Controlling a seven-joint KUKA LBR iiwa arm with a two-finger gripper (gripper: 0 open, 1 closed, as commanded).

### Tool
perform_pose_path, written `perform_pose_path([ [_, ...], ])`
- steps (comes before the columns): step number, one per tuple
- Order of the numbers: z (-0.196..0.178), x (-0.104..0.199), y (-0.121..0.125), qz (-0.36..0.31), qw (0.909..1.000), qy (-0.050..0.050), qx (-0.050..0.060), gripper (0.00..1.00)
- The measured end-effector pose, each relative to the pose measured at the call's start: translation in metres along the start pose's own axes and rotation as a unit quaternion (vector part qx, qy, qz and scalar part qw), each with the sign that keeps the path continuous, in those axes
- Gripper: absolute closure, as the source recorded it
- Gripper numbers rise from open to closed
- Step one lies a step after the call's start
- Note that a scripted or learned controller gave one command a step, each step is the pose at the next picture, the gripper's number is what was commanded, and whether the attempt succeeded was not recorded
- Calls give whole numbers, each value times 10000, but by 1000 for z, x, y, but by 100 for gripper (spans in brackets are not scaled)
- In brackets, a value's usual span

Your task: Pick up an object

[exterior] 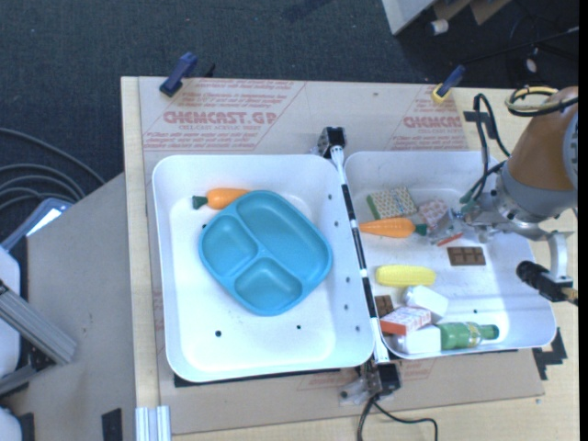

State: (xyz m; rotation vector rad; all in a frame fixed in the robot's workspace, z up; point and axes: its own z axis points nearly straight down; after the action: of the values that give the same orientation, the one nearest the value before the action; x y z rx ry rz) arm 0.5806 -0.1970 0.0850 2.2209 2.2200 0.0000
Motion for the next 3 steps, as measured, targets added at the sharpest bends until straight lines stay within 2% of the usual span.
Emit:
perform_pose_path([
  [1, -10, 0, 1, -4, 10000, -2, -10, 100],
  [2, -10, 0, 0, 0, 10000, -1, -8, 0],
  [3, 1, -6, -36, 0, 10000, 11, 17, 0],
])
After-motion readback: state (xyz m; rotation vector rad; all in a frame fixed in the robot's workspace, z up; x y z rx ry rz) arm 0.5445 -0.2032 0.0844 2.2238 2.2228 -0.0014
